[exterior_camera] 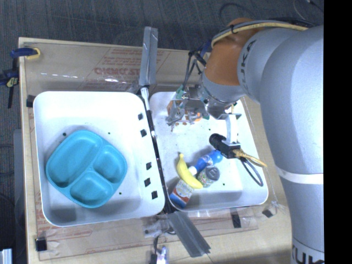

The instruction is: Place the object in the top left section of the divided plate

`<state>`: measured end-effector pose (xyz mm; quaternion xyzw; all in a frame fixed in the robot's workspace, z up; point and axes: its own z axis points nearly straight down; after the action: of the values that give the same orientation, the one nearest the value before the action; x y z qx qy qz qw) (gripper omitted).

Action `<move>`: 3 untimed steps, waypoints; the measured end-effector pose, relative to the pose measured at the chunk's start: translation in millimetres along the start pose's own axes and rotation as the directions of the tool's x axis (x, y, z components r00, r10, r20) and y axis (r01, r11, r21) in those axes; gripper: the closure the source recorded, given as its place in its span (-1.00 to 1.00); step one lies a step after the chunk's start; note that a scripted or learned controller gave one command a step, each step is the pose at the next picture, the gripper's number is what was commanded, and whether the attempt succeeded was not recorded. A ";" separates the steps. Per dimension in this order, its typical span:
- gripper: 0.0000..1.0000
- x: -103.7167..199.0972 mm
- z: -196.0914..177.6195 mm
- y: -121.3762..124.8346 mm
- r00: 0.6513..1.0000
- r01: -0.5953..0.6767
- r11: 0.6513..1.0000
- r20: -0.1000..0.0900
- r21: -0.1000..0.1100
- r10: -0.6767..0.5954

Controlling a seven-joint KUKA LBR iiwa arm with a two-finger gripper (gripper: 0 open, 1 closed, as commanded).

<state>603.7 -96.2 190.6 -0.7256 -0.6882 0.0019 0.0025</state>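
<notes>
Right bin: banana lies below the gripper, apart.

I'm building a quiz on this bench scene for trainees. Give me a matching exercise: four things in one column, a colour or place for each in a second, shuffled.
Things:
1. divided plate
2. banana
3. end effector
4. bottle

Descriptions:
A. yellow, in the right bin
B. over the far part of the right bin
C. blue cap, lying beside the banana
D. light blue, in the left bin

Pairs: 1-D, 2-A, 3-B, 4-C
</notes>
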 end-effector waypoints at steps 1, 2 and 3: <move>1.00 31.2 1.2 -81.3 1.000 -0.008 1.000 0.001 0.000 0.008; -1.00 30.9 1.0 -81.1 1.000 -0.009 1.000 0.001 0.000 0.009; -1.00 35.3 -145.4 -75.7 0.966 0.259 0.966 0.003 -0.005 -0.259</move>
<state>530.9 -57.1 336.5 -0.6296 -0.7769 0.0006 -0.0001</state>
